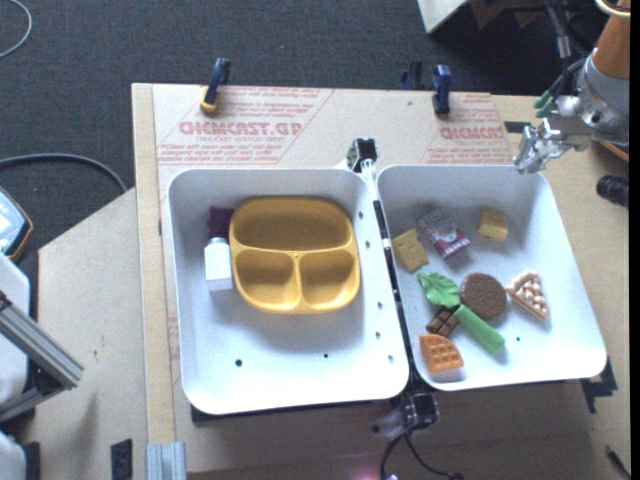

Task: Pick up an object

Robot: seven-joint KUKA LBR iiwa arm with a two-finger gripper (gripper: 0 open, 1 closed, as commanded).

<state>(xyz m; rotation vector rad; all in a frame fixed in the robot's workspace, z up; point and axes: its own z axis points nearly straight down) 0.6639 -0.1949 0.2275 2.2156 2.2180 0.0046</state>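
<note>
Hand (531, 154) above right bin (570, 268) far rim, nothing visibly held

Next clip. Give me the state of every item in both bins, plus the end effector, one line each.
Yellow divided tray: flat in left bin, compartments bare.
White bottle: beside the tray's left edge.
Waffle: flat, right bin's near edge.
Green toy vegetable: lying flat, right bin.
Brown cookie: flat, right bin.
Pie slice: flat, right of the cookie.
Cheese cube: resting near the far wall.
End effector: above the right bin's far corner, holding nothing.

grey arm (608, 88), silvery end effector (535, 150)
</note>
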